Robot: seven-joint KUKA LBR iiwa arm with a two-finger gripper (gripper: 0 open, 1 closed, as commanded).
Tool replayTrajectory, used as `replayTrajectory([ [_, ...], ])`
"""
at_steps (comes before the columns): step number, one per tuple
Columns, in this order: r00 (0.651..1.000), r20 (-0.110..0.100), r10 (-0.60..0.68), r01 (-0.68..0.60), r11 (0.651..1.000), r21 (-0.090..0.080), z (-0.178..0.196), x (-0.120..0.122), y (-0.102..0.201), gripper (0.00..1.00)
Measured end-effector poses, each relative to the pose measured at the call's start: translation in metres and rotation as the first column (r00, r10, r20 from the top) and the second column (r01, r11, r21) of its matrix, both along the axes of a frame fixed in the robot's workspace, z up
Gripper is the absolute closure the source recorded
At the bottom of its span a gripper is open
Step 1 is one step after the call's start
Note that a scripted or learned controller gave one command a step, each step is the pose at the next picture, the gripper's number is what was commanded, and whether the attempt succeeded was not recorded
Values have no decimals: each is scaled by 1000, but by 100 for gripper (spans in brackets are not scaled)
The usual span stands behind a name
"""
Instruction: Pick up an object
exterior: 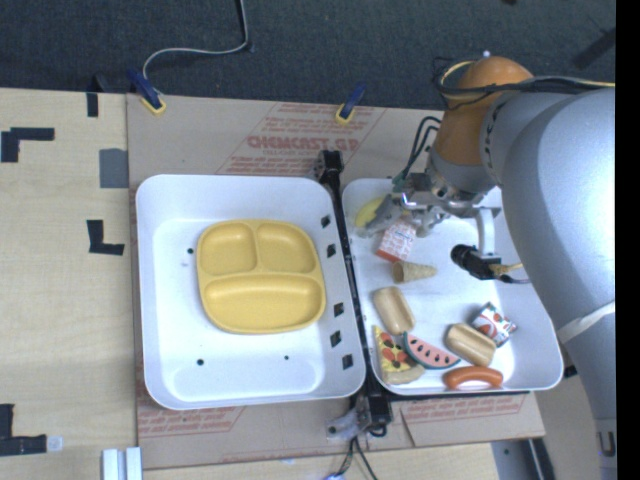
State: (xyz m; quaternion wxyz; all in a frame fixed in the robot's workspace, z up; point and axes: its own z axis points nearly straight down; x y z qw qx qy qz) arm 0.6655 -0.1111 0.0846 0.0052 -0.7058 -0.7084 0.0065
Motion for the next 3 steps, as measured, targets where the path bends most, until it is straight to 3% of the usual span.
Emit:
replayTrajectory([
  [1, 1000, 3, 0, 0, 1000, -3, 10, 0, 0, 100],
  [2, 1000, 17, -3, 3, 1000, 2, 108, -89, 17, 100],
  [3, 1000, 16, -4, 4, 1000, 2, 150, -165, 7, 100],
])
